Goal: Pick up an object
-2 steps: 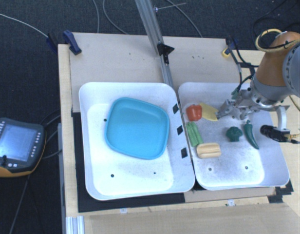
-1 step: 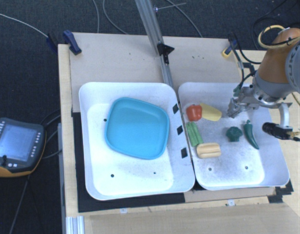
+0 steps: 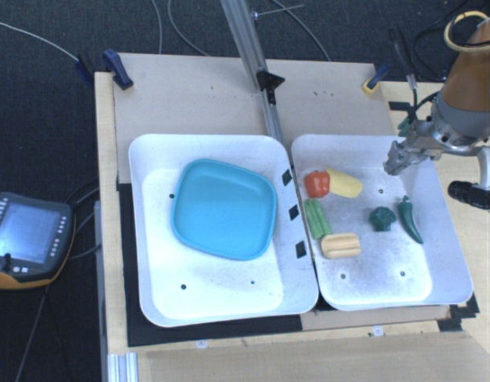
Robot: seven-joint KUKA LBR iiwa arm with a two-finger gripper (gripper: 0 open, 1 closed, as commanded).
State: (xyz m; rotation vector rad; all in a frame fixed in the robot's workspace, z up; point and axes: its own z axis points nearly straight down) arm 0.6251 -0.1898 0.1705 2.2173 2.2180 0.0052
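Dark carpet (image 3: 38, 118) all round, with thin cables (image 3: 149, 6) looping over it up top. Teach pendant (image 3: 26, 237) lying on the floor at the left, screen lit. Pale wooden bench (image 3: 189, 94) with a blue clamp (image 3: 118, 68) on its far left corner and a second clamp (image 3: 376, 76) on the far right. Aluminium bar (image 3: 243, 30) slanting down towards the seam between the two white bins. Left bin (image 3: 149, 153) holding a blue plate (image 3: 225, 208), right bin (image 3: 372, 289) touching it, small black clips (image 3: 293, 212) along the join. Black mat (image 3: 134, 325) poking out underneath.
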